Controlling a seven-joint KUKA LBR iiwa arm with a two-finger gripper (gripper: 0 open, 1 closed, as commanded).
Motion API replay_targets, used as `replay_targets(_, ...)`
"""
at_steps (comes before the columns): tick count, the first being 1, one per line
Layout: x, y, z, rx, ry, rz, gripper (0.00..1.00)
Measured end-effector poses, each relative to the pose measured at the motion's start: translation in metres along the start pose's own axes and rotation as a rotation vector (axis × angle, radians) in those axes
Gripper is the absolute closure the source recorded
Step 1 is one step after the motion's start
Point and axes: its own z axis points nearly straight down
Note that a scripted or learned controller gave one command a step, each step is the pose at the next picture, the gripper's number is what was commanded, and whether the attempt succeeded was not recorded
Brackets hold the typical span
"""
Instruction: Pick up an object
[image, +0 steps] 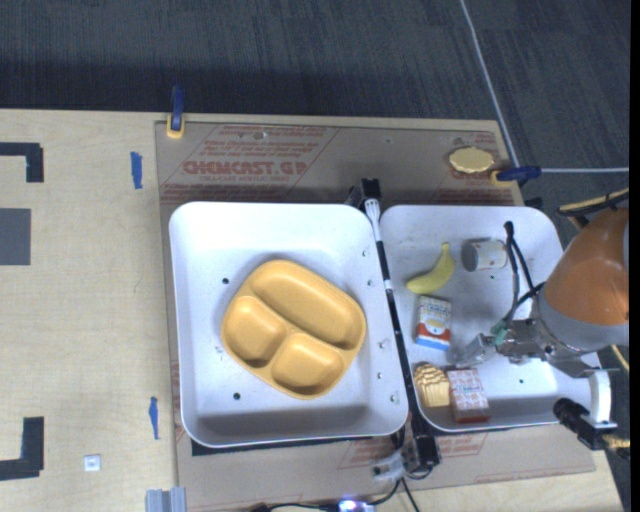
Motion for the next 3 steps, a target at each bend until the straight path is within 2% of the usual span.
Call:
replay_targets(1,0.049,0.001,0.0,-0.002,0.0,0.0,0.0)
replay_targets(2,0.048,0.003,-0.011,-0.007,-0.003,0.001,1.0)
replay_targets(3,0.121,0.067,-0.099,0.002,-0.001,-0.001,1.0)
